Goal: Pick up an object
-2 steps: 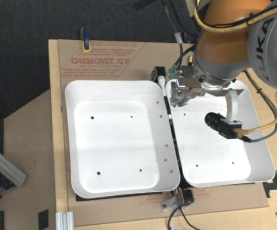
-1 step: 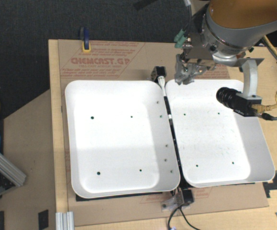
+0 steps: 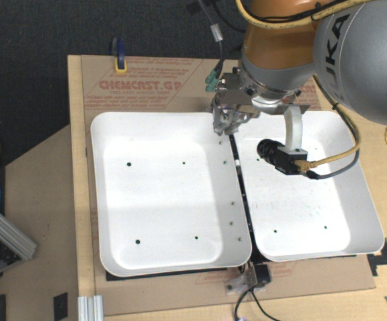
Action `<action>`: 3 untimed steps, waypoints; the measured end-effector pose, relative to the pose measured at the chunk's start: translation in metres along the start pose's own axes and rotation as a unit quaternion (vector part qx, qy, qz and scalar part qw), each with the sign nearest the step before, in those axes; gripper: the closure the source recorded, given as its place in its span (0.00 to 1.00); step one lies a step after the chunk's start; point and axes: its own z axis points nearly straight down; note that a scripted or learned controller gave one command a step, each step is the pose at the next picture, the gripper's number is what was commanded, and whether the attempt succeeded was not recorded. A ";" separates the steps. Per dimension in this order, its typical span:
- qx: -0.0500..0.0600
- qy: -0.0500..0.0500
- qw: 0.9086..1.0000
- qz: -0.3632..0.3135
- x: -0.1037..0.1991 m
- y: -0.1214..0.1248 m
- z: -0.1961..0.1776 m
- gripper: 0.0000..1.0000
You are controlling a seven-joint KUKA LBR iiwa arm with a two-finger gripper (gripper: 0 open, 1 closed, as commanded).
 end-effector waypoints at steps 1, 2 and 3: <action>-0.001 0.001 1.000 -0.002 0.063 0.035 0.081 1.00; -0.006 0.001 1.000 -0.001 0.123 0.079 0.079 1.00; -0.005 0.000 1.000 0.003 0.058 0.065 0.024 1.00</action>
